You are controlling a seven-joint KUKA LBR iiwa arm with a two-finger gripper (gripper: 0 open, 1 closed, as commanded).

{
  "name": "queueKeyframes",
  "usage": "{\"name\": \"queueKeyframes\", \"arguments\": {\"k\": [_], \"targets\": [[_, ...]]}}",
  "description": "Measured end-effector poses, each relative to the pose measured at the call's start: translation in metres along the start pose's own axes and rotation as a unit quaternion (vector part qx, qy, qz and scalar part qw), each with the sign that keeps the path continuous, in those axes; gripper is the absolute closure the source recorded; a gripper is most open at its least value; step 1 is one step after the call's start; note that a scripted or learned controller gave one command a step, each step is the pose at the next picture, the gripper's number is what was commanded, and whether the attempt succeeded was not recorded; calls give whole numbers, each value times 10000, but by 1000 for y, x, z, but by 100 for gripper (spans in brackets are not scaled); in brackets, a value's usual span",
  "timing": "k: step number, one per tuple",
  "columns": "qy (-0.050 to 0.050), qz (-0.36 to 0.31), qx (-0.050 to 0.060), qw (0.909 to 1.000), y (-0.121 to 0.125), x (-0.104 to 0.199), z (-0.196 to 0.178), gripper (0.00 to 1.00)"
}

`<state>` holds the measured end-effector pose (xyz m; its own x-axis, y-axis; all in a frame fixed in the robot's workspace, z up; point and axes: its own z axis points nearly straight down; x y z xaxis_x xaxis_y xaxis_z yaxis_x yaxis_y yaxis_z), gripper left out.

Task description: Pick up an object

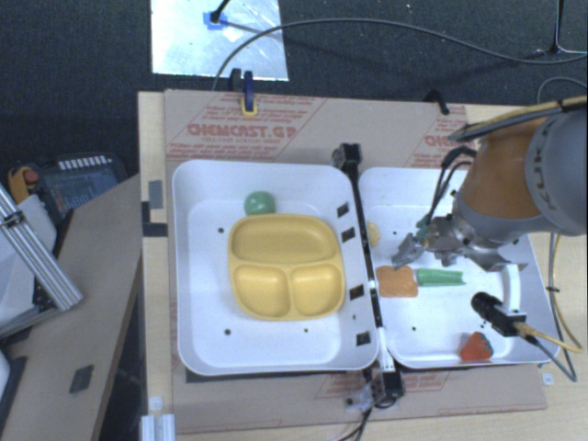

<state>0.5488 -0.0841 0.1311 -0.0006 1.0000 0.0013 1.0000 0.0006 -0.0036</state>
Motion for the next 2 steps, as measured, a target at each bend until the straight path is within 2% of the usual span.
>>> {"name": "queueKeyframes", "arguments": {"k": [1,2], "targets": [[-8,0,-47,10000,3,0,45,0],[-6,-4,-72,10000,4,0,32,100]]}}
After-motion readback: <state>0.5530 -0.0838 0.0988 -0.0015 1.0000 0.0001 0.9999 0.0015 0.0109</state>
